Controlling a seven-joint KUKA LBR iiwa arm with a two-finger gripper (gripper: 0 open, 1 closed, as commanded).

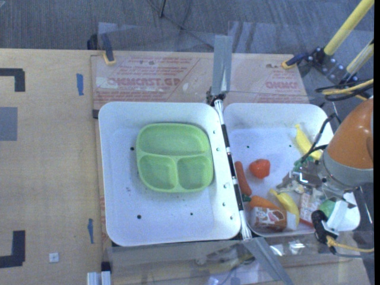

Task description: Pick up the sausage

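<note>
Camera view, looking down at a slant, gives me two white bins side by side on the table (47, 159). I see the left bin (119, 218) holding a green divided plate (175, 157) with three compartments, lying flat near its middle. My target, the sausage (241, 179), lies in the right bin (261, 120), a reddish-brown stick hard against that bin's left wall, running roughly along it. Just right of it sits a tomato (259, 168), apart from the sausage. Near the sausage's lower end I make out a carrot (265, 203) and, below that, a small brown packet (270, 218). A yellow banana (287, 200) lies just right of the carrot, and another yellow piece (303, 139) rests by the bin's right wall. My arm (353, 147) reaches in from the right, and the pincer (295, 180) sits low over the bin's right part, well apart from the sausage. I cannot tell how the pincer stands.
</note>
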